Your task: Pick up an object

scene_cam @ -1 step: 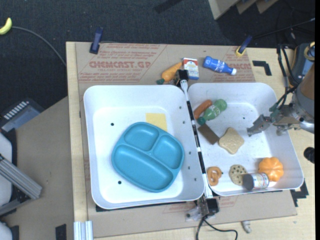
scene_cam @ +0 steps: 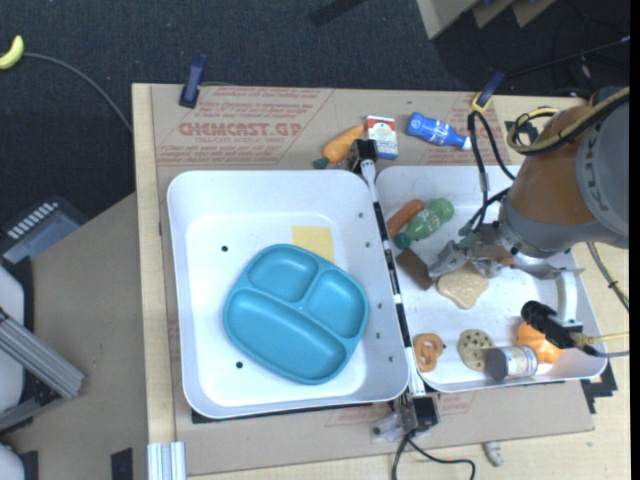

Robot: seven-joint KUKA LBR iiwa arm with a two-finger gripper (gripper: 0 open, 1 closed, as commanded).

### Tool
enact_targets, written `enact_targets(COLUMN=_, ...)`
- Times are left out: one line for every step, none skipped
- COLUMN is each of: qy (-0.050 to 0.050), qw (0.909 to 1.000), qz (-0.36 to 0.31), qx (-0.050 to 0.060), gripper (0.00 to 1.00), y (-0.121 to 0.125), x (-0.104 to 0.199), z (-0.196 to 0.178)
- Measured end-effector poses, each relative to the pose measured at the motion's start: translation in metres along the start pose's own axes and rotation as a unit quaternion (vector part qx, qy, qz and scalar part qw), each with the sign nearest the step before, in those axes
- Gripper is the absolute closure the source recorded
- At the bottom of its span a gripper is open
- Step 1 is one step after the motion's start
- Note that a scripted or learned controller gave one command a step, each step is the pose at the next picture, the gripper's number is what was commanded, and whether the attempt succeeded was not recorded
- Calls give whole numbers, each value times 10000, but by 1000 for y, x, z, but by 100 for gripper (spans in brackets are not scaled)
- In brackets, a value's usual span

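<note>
Under pincer (scene_cam: 462, 256): pale tan cookie (scene_cam: 463, 288)

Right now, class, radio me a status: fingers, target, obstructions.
Gripper low in right bin. Tan bread piece just below it, ungrasped. Green bottle close by.

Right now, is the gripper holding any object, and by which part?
It cannot be told. The gripper is low in the right bin, just above a tan bread-like piece, but no object shows between its jaws.

Blue plate (scene_cam: 295, 313), perhaps yellow cheese (scene_cam: 313, 238)
</note>
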State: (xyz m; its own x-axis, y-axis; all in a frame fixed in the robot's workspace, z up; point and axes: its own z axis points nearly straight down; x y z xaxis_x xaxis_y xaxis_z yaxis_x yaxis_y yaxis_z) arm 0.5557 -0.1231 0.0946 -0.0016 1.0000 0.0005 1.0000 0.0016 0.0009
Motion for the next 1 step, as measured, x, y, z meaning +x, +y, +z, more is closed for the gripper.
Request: enact_targets(qy=-3, qw=10000, qz=18, qx=17, gripper=0, y=-75, x=-25, z=10)
